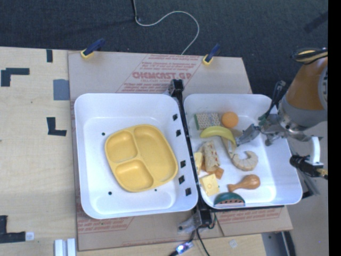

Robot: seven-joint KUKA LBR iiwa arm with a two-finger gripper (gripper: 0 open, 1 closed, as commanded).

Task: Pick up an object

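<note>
Over the right white bin (277, 191), the grey two-finger gripper (246, 136) hovers just beside a curved yellow toy banana (218, 134); whether it is spread or closed cannot be told. Nearby lie a small orange ball (229, 120) and a pale croissant-shaped piece (245, 159), while a yellow three-compartment plastic tray (140, 157) sits in the left white bin (90, 143).

Two bins side by side on a cardboard sheet (160, 71) on the bench. Left bin (88, 111): one divided plate (140, 157) near the middle. Right bin (282, 185): sponge (207, 120) at the back left, orange (229, 119) just right of it; banana (218, 133) in front of both; sandwich (211, 156) and what may be cheese pieces (209, 184) along the left wall; croissant (245, 160) near the middle; drumstick (245, 184) in front of it; watermelon slice (229, 199) at the front wall. Gripper (250, 135) over the right bin, beside the banana.
</note>
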